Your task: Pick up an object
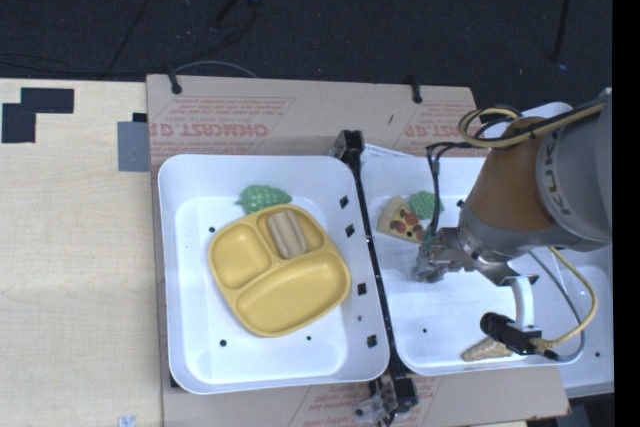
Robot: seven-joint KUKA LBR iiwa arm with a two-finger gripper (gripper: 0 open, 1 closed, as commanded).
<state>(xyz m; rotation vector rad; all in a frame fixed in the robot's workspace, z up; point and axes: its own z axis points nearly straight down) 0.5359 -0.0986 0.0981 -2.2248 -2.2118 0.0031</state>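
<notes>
Gripper (432, 265) sits low in the right bin (440, 340), near that bin's left side, at the end of the grey arm (575, 180) with its orange band, which reaches in from the right. From the overhead camera view, whether the gripper is spread or closed cannot be told, and nothing can be seen held in it. Just beyond the gripper, toward the bin's far left corner, lies a pizza slice (401, 220), with a green toy (424, 203) touching its right side; whether the gripper touches the slice is unclear. A tan wedge (483, 349) lies by the near wall of the same bin, well apart from the gripper. The left bin (190, 320) holds a yellow divided plate (285, 290), turned at a slant, with a brownish bun-like piece (288, 233) in one of its small far compartments. A green leafy toy (263, 198) lies at the plate's far edge. Both bins rest on a cardboard sheet (300, 120) laid over the pale wooden desk (70, 245).
</notes>
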